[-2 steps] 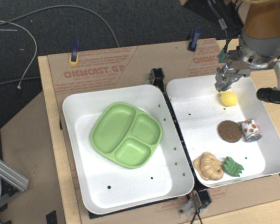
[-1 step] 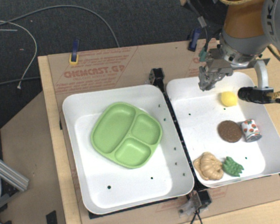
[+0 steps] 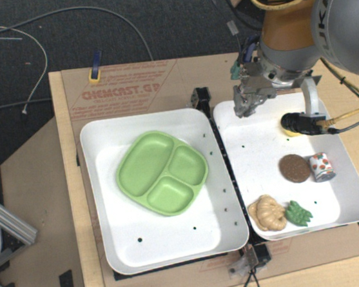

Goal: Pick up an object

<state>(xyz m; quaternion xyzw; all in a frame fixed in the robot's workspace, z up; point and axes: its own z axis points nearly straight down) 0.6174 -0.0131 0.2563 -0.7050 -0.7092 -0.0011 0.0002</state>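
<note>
Camera view – claw [image 3: 247, 104] over the far left corner of the right bin [image 3: 260, 162], its state cannot be told, brown disc [image 3: 294, 168] just beside a spotted cup [image 3: 322, 167] near the right edge, tan bun [image 3: 268, 212] and green leaf toy [image 3: 298, 213] at the near edge — green plate [image 3: 163, 172] mid left bin [image 3: 110, 213]

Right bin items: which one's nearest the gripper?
The flat brown disc, mid-bin. Spotted cup sits beyond it; tan pastry and green leafy toy lie farthest from the gripper, at the front edge.
</note>
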